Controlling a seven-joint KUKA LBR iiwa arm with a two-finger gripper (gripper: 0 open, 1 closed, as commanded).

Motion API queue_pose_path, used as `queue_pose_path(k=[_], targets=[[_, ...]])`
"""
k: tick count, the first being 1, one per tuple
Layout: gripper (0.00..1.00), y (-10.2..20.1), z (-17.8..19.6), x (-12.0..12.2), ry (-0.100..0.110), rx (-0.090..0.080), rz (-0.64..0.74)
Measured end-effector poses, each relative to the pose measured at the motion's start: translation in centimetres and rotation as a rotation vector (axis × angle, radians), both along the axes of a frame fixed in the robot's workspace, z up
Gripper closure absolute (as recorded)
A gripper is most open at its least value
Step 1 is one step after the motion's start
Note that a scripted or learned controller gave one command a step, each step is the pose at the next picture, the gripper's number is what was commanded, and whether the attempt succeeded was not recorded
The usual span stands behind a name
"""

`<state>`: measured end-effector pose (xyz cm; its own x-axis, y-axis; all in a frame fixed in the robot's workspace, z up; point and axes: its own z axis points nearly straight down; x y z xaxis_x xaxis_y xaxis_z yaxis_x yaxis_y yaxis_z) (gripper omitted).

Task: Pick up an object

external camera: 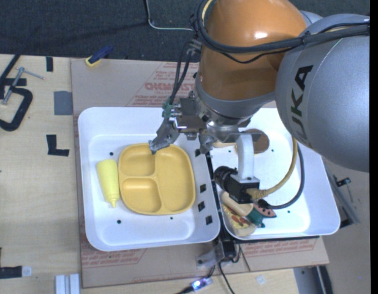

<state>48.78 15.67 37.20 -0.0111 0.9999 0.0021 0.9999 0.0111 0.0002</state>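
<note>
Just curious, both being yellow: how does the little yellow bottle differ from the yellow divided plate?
The yellow bottle is narrow and lies on its side; the yellow divided plate is broad, flat and split into compartments. The gripper hangs at the plate's rim, apart from the bottle. Both lie in the left white bin.

1. Two shallow white bins are sitting side by side: the left bin (90, 164) and the right bin (317, 213).
2. One yellow divided plate (158, 179) is lying in the left bin, its near rim just under the gripper (159, 141) fingers.
3. One yellow squeeze bottle (108, 180) is lying left of the fingers, beside the plate.
4. One mixed heap of small items (244, 216) is sitting right of and below the fingers; the count cannot be told.
5. One black clamp (11, 106) is resting far left of the fingers.
</note>
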Motion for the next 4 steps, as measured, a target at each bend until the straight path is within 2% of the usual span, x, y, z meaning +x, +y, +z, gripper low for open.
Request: queue_pose_path(k=[1, 2, 3, 4], targets=[[0.0, -2.4, -21.7, 0.0, 0.017, -0.008, -0.013], [1.0, -2.2, -19.9, 0.2, 0.008, -0.003, -0.009], [1.0, -1.3, 10.2, -0.3, -0.016, 0.004, -0.007], [1.0, 5.6, 4.2, 0.1, 0.007, -0.004, -0.004]])
